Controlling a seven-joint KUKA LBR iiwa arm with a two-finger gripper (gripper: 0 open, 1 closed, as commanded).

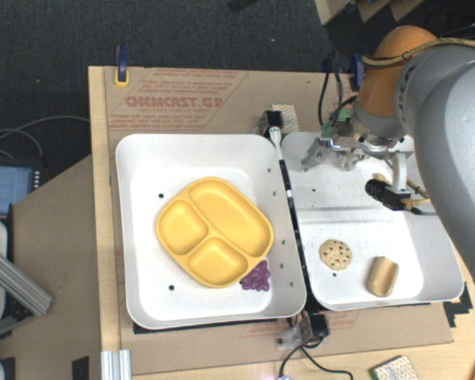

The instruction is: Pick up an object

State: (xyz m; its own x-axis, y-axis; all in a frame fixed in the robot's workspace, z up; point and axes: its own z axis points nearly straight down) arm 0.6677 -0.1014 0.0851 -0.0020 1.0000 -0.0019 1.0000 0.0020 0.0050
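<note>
The cookie (335, 254) and the tan bread roll (382, 276) are found in the near half of the right bin (435, 291), the roll just right of the cookie with its long axis running roughly up-down, and both are well apart from the gripper (332, 155), parked at the far end, so a pull toward the near edge would probably be needed. Whether the gripper is spread or pinched can't be told, though plenty of bare floor is left around both, the roll being nearer the right wall
</note>
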